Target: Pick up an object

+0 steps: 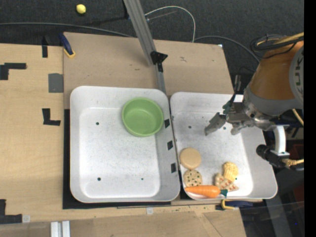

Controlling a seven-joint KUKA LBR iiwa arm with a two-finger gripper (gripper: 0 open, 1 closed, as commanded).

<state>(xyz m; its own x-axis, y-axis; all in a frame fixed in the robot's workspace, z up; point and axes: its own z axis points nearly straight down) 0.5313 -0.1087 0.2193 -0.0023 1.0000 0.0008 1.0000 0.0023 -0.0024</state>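
- Objects to pick lie in the right bin (256, 181), bunched at its near edge: a round tan biscuit (190, 158), a speckled cookie (192, 177) just below it, an orange carrot (203, 191) lying flat along the rim, and a yellow corn piece (229, 170) beside a small pale item too blurred to name.
- Green bowl (142, 116) sits upright in the left bin (89, 147), toward its far right corner.
- Both bins are white, speckled with dark flecks, and sit side by side, touching, on a tan board worktop (108, 58) over dark carpet.
- Black tape marks (48, 116) lie on the lighter board at left; a small yellow ball (81, 8) rests on the carpet at the far side.
- A grey metal bar (140, 23) slants down to the seam between the bins, and cables loop behind it.
- Claw (223, 124) hovers over the bare middle of the right bin, its two fingers spread apart, with nothing between them.
- Letters on the arm's casing at the right edge are cut off and cannot be read.
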